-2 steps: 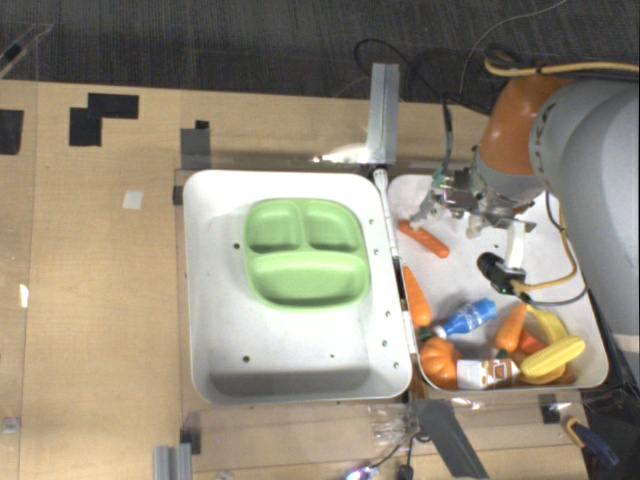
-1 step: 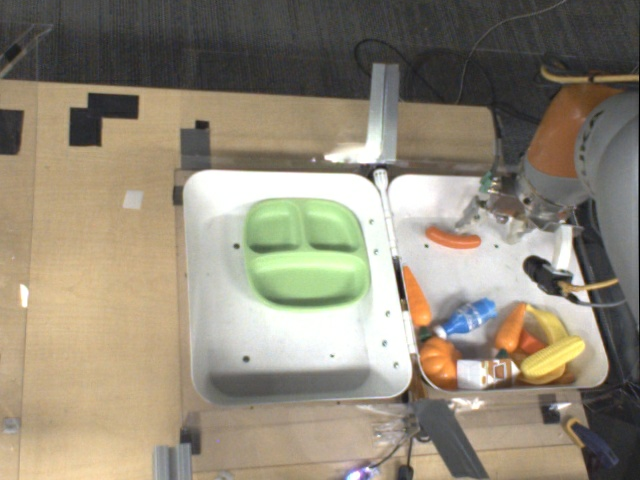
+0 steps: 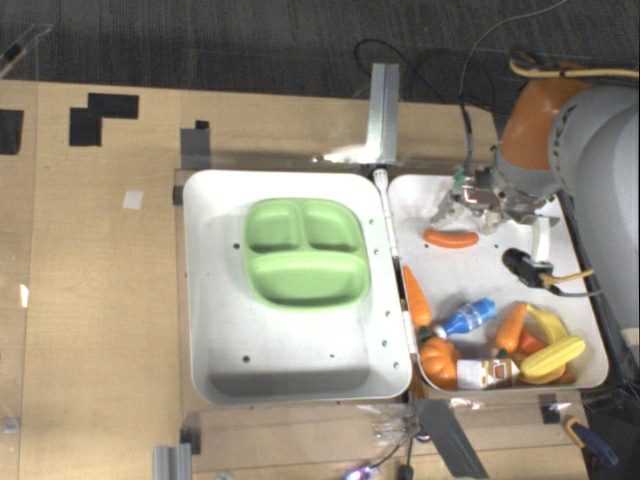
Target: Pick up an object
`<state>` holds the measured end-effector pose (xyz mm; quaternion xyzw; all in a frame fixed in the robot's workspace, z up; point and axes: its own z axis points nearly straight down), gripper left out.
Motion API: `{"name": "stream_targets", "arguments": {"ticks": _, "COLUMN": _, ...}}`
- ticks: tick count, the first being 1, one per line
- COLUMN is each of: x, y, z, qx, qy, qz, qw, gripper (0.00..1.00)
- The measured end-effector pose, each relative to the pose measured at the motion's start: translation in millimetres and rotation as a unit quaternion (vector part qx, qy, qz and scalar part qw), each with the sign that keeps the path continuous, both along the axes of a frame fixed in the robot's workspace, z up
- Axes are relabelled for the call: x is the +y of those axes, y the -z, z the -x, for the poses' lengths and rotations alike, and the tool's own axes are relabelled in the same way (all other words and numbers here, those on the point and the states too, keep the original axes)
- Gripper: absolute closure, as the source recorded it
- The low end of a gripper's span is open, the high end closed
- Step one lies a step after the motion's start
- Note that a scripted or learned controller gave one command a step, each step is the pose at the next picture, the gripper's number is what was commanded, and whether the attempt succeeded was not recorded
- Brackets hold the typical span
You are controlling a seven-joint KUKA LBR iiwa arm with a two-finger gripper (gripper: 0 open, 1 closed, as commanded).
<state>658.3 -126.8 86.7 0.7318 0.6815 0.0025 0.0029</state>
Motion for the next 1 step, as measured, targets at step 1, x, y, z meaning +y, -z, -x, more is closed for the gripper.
{"name": "stream_targets", "arguments": {"ticks": 1, "x": 43.1, "y": -1.1, "z": 15.6, "qx": -0.001, "qy": -0.058, "qz": 0.0002, "qw": 0.9983, "gripper": 0.00}}
